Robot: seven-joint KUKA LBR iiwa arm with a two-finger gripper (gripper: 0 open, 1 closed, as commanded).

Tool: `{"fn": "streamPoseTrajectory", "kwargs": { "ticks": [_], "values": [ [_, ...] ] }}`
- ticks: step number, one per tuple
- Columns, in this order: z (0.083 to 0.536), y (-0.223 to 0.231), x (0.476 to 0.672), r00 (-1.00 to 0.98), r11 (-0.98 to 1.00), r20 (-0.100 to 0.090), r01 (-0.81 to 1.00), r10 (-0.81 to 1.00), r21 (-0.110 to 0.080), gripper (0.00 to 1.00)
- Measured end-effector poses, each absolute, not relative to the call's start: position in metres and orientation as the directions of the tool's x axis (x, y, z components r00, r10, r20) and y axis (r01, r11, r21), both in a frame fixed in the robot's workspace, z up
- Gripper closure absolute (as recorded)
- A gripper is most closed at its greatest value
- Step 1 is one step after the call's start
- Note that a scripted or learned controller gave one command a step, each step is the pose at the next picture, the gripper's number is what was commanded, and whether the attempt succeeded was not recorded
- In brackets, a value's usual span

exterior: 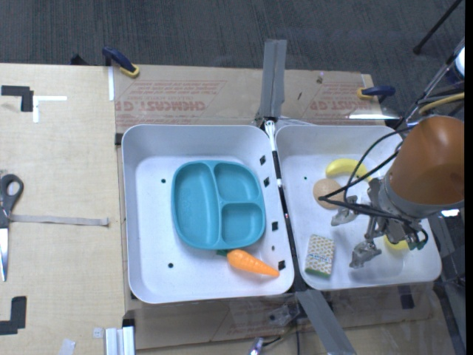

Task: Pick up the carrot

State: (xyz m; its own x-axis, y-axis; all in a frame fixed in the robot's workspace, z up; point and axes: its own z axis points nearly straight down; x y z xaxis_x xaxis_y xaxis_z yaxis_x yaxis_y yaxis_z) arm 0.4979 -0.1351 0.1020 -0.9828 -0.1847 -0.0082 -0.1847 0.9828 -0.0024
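From my remote station: the arm [432, 161] hovers over the right bin [384, 272], its hand [366, 254] empty, fingers apart. The carrot [252, 263] lies in the left bin [140, 220], touching the blue tray [219, 203], which could foul a grasp.

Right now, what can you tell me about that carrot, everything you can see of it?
The carrot is a small, smooth, bright orange piece, plastic-looking like a toy. Its thick rounded end points left and it tapers toward the right. It lies flat on the floor of the left bin, near the front wall, just below the blue divided plate, its thick end at or touching the plate's rim. The gripper is over the other bin, well away.
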Motion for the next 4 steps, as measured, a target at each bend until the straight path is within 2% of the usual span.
{"fn": "streamPoseTrajectory", "kwargs": {
  "ticks": [1,3,4],
  "values": [
    [0.093,-0.163,0.486,-0.915,0.915,-0.004,-0.404,-0.404,-0.002,0.00],
    [0.093,-0.163,0.486,-0.915,0.915,-0.004,-0.404,-0.404,-0.002,0.00],
    [0.118,-0.102,0.520,-0.885,0.885,-0.005,-0.466,-0.466,-0.001,0.00]
  ]
}}
